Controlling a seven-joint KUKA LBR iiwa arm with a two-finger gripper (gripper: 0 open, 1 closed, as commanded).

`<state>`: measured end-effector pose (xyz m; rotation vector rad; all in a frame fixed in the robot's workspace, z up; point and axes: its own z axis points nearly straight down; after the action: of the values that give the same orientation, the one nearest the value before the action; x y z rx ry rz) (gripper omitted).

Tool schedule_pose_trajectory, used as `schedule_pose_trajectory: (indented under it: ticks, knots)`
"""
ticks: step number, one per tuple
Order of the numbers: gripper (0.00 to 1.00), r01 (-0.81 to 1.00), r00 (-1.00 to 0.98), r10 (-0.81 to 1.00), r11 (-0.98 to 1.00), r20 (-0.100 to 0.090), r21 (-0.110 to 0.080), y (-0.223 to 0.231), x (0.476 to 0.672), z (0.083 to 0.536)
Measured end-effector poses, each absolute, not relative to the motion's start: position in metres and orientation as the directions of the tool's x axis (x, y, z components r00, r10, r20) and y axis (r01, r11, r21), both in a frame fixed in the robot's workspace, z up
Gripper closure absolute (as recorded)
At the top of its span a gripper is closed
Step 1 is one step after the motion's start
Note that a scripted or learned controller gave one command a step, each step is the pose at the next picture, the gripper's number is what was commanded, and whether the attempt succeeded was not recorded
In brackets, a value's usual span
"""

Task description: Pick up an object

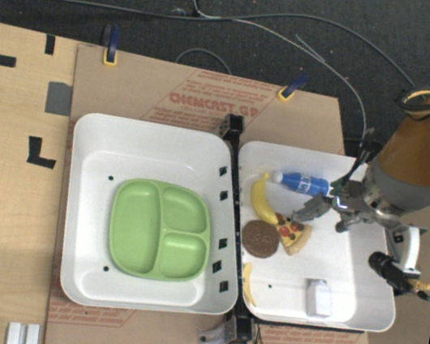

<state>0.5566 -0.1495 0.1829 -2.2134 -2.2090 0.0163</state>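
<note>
A: Gripper [305, 214] low in right bin [354, 319], over the cluster of objects. Dark fingers [313, 210] point down-left; their tips sit at the pizza-slice toy [293, 235]. Opening width: cannot tell, and nothing visibly held between them

B: Candidates near the fingers?

A: Banana [264, 202] just beyond the tips on the side away from the arm, brown cookie [261, 239] just past the pizza toy, blue-and-white bottle [302, 182] lying on its side right beside the fingers, toward the bin's far wall. Small grey block [318, 297] well apart, near the front wall

B: Handling guess?

A: Judging by looks only: pizza toy is thin, flat, probably light and stiff, so pinch across its narrow edges. Bottle is likely smooth and may roll; grip across its middle. Banana is curved; take it mid-body
</note>
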Motion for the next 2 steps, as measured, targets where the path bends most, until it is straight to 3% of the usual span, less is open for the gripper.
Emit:
schedule_pose_trajectory:
  ticks: [1, 2]
  knots:
    - [0.0, 1.0, -0.001, 1.0, 0.001, 0.001, -0.006, -0.149, 0.559, 0.189]
    - [0.0, 1.0, -0.002, 1.0, 0.002, 0.001, -0.011, -0.147, 0.565, 0.139]
